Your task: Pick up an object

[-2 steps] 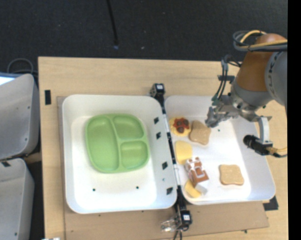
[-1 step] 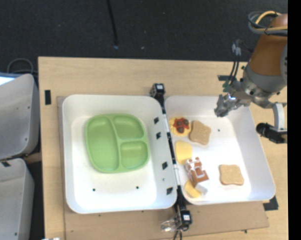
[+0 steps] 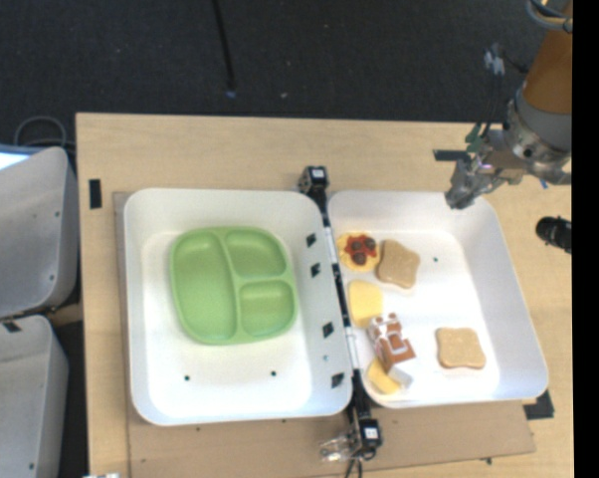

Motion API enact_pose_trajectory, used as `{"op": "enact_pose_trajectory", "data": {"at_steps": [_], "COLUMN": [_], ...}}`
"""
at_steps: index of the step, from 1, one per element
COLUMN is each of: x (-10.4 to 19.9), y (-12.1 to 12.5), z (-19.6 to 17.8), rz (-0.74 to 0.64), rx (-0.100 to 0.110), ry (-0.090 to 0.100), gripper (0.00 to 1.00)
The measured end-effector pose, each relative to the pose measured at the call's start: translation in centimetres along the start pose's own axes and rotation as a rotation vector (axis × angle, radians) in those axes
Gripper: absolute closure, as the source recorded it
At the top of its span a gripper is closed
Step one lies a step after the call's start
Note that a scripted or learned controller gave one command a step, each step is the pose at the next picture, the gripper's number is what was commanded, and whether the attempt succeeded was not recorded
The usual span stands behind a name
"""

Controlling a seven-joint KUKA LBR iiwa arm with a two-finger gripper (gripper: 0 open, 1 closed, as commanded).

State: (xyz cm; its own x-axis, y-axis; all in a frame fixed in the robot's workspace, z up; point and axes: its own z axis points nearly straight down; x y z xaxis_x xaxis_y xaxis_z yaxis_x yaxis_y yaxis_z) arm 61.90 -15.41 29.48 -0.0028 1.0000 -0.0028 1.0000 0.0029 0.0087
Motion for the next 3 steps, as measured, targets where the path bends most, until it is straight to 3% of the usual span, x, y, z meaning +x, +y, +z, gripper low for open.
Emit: {"op": "enact_pose_trajectory", "data": {"at_steps": [3], "x": [15.1], "y": [2.0], "z": [3.2], "rz": [-0.002], "rx": [0.009], "ry": [0.002], "gripper": [1.00]}}
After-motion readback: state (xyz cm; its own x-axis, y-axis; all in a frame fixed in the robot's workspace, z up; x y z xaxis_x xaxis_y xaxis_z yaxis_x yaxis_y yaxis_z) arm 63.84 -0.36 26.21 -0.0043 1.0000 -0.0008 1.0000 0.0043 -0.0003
